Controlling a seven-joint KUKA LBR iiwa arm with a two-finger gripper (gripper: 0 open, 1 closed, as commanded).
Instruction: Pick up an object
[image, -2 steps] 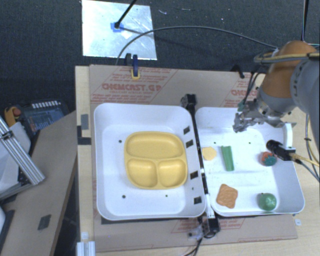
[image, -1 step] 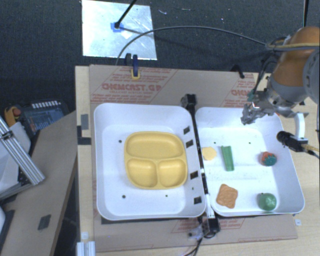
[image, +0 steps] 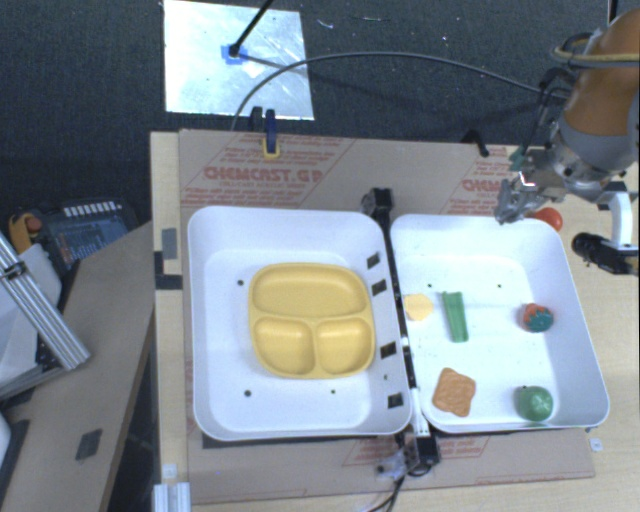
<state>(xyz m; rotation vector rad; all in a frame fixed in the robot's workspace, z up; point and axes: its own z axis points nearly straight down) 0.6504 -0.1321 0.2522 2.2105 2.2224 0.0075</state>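
Gripper (image: 512, 205), grip state unclear, hovers over right bin's (image: 575, 300) far rim; green stick (image: 455, 316) lies toward 7 o'clock, long axis near-far.

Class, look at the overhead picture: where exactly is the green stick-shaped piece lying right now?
The green stick lies in the right bin, toward its left side, just right of the pale yellow piece and above the orange waffle-like piece.
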